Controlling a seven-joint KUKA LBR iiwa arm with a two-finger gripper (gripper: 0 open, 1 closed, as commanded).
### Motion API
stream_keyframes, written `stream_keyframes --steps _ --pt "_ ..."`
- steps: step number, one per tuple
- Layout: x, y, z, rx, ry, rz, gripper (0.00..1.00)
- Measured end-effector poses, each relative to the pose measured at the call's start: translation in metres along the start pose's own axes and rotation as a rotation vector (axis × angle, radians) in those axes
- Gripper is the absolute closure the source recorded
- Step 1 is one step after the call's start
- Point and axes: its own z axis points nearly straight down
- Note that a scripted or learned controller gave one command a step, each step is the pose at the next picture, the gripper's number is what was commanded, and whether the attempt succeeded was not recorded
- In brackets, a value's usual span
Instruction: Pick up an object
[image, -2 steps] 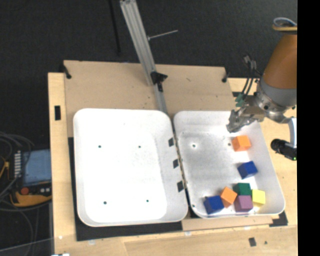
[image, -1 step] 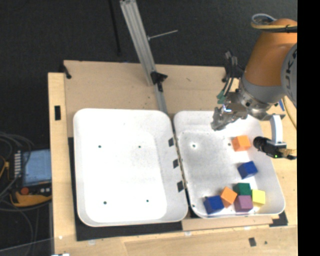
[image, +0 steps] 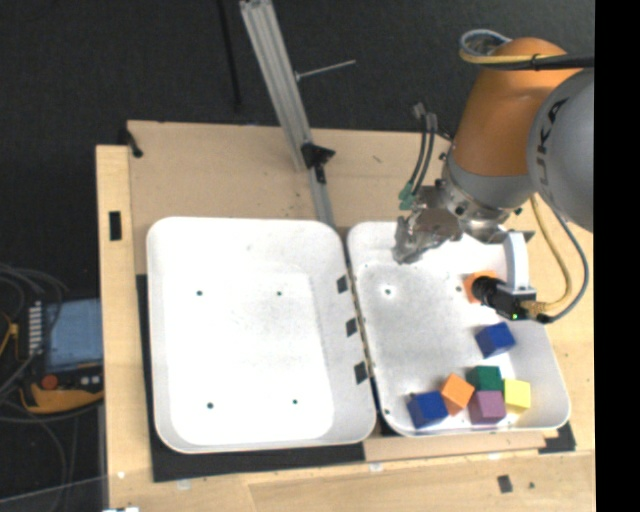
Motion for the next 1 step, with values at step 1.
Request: stream_keyframes --steps 1 --pt "0.0433 0.0033 0.0141 0.002 -0.001 0.002 1.00"
